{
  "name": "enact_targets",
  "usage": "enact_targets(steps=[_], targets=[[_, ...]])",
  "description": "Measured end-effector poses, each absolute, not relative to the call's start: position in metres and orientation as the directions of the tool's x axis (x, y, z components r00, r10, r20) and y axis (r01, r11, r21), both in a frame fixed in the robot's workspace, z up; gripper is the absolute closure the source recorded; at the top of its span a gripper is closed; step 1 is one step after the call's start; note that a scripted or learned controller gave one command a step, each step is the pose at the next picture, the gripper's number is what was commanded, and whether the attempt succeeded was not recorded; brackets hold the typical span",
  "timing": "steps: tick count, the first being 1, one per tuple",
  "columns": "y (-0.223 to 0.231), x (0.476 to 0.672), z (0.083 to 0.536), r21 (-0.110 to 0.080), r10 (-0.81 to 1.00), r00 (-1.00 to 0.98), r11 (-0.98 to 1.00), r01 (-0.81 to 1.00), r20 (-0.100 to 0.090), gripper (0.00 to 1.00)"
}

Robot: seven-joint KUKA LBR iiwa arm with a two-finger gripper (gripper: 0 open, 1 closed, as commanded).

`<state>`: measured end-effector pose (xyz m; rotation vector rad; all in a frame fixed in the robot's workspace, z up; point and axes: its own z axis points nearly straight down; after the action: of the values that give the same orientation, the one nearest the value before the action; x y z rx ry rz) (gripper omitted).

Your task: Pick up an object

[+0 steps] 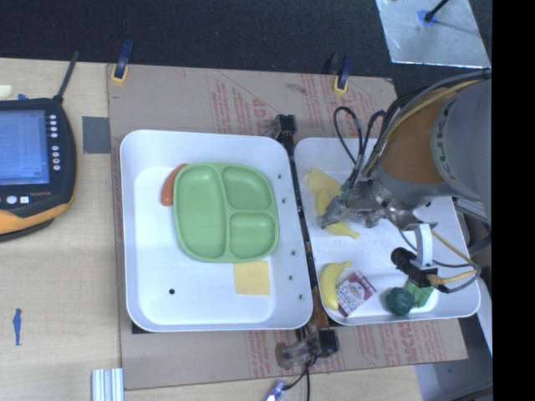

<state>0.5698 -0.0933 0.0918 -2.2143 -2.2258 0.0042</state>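
Note:
My gripper (338,214) hangs low in the right bin (456,309), near its left wall. It sits right against a pale yellow object (320,184) on its upper left, and a small yellow piece (344,231) shows just beneath it. The grey arm with its orange band (418,144) covers the bin's upper right. Nearer the front lie a yellow banana (332,278), a red-and-white packet (354,293) and a dark green object (400,300). I cannot see anything lifted off the bin floor.
The left bin (134,224) holds a green divided plate (226,211), an orange sausage (168,186) at the plate's left edge and a yellow cheese slice (252,278). A control pendant (29,165) lies at the far left. Black cables (351,132) loop above the gripper.

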Motion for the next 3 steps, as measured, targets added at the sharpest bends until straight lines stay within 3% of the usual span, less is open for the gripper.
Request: enact_targets(steps=[1, 2, 3], targets=[[-0.1, 0.616, 0.092, -0.002, 1.0, -0.002, 0.002, 1.0, 0.0, 0.0], [-0.098, 0.584, 0.091, -0.005, 1.0, -0.005, 0.005, 1.0, -0.001, 0.0], [-0.099, 0.584, 0.102, -0.007, 1.0, -0.005, 0.005, 1.0, -0.001, 1.0]])
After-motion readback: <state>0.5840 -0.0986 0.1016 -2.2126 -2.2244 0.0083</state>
